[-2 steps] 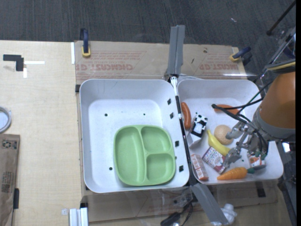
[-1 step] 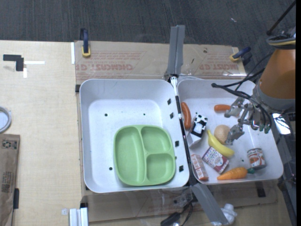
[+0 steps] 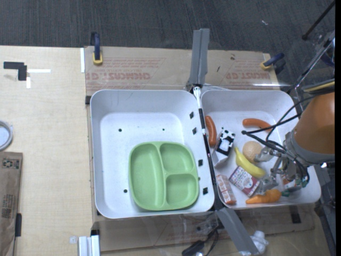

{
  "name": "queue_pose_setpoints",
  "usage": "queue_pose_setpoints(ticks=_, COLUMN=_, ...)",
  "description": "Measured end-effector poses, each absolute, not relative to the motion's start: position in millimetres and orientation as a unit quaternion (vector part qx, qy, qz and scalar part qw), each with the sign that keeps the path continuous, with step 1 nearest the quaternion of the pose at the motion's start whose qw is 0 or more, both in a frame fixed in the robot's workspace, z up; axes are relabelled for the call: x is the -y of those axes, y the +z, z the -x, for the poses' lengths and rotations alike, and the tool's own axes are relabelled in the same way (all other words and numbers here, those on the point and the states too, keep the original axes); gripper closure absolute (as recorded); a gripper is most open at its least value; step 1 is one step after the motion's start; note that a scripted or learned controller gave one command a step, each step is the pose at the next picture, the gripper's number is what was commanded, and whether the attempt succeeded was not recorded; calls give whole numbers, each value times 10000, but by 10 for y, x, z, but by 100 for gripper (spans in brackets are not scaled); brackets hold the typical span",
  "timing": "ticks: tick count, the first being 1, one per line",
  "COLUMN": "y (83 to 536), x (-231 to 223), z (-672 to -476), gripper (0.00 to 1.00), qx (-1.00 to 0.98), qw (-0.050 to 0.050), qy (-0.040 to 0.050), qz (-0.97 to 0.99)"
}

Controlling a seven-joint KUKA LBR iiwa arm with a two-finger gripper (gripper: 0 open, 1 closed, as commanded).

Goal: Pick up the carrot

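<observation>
The carrot [image 3: 264,197] is small and orange and lies near the front wall of the right bin [image 3: 306,199]. My gripper [image 3: 278,179] hangs low over the bin, just above and slightly right of the carrot's thick end. Cables and the wrist body cover the spot where it meets the carrot, so contact cannot be made out. The arm's orange band [image 3: 319,124] sits over the bin's right side.
The right bin also holds a banana [image 3: 249,164], a pale round item [image 3: 251,151], two snack packets [image 3: 242,180], two sausages [image 3: 211,129] and a black-and-white toy [image 3: 226,141]. A green divided plate [image 3: 164,175] lies in the left bin [image 3: 106,143].
</observation>
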State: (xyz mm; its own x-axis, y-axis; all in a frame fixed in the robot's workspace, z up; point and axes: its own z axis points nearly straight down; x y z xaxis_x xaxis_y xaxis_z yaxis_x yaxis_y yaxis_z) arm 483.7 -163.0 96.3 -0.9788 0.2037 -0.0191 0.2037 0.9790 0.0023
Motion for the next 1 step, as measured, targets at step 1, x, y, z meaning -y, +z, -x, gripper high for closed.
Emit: queue_pose_setpoints(ticks=1, y=1550, x=1603, z=-4866, gripper=0, qx=-9959, qw=19, qy=2, qz=-908)
